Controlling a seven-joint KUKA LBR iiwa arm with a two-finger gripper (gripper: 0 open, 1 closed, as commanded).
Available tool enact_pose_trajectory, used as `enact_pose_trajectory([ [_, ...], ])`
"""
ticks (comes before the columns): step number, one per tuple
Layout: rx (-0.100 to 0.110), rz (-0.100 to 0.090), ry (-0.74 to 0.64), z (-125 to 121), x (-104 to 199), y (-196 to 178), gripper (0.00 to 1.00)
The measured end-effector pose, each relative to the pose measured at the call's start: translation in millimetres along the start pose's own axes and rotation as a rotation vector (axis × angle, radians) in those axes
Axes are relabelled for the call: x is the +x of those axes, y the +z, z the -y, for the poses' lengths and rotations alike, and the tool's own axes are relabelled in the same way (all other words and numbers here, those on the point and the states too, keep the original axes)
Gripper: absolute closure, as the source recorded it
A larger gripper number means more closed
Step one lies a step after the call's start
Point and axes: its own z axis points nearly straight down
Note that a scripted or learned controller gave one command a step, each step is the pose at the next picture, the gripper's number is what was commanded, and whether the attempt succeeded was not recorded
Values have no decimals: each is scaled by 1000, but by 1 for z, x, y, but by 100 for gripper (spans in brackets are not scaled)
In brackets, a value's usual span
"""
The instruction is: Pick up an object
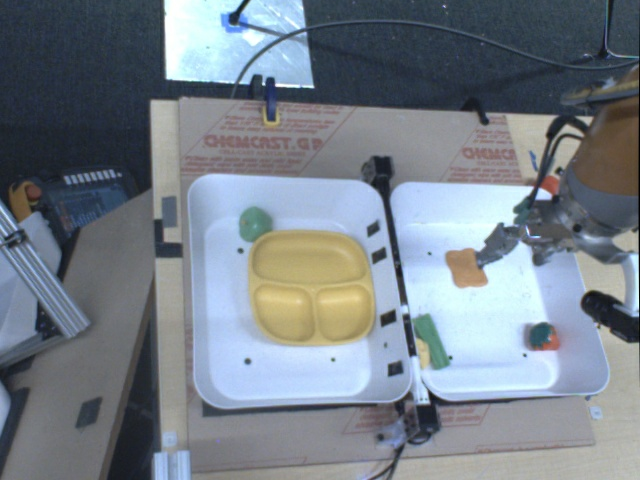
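Observation:
My gripper (512,259) hangs over the right bin (570,378), reaching in from the right, and stands open. Its left fingertip (483,259) is at the right edge of a flat orange piece (465,268) lying on the bin floor; I cannot tell if it touches. Nothing sits between the fingers. A green and yellow object (429,342) lies by the bin's left wall near the front. A small orange and green object (541,337) lies at the front right, below the gripper.
The left bin (215,298) holds a yellow divided tray (309,285) and a green ball (255,222) at its far left corner. A black divider (392,268) with clips runs between the bins. A black arm part (610,314) overhangs the right bin's right rim.

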Motion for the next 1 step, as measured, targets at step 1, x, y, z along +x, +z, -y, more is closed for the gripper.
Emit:
enact_pose_trajectory([
  [1,-12,2,-2,-2,0,-6,0],
])
